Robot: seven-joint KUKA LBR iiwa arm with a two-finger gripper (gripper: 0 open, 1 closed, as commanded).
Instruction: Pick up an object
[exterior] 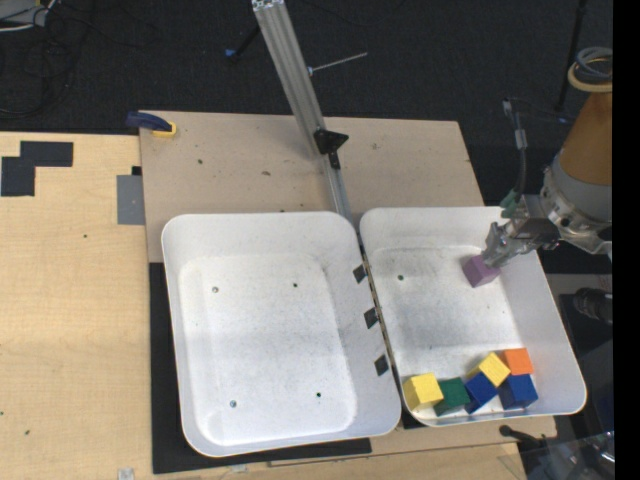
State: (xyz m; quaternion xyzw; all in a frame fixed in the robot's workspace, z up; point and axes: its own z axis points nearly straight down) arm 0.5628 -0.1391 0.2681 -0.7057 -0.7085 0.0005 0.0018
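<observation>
In the right bin (540, 298), near its upper right wall, the hand (498, 253) hangs at the end of the grey arm (578, 203), which comes in from the right. Orange band (590, 138) shows above the wrist. A purple block (481, 270) sits right at the fingertips, tilted, its upper edge meeting the tips. Cannot tell whether the fingers are clamped on it or only touching it; their spread is hidden by the hand's own body. Cannot tell either whether the block rests on the bin floor or is raised off it.

Well apart from the hand, in the near right corner of the same bin, a cluster of blocks lies packed together: a yellow block (424, 389) at the left end, a green block (451, 396) just beside it, a blue block (478, 393) next, a second yellow block (494, 369) tilted above that, an orange block (518, 360) at the upper right, and a dark blue block (518, 392) below the orange one. All touch or nearly touch their neighbours.

The left bin (180, 243) lies alongside, sharing the middle edge, where three small black clips (369, 316) sit along the seam.

Both bins rest on the counter (240, 163), a brown board. A slanted metal rail (295, 73) rises from behind the seam toward the top of the view. A small blue and yellow clamp (152, 123) sits at the board's far left corner. A light wooden surface (70, 298) with dark patches lies to the left.
</observation>
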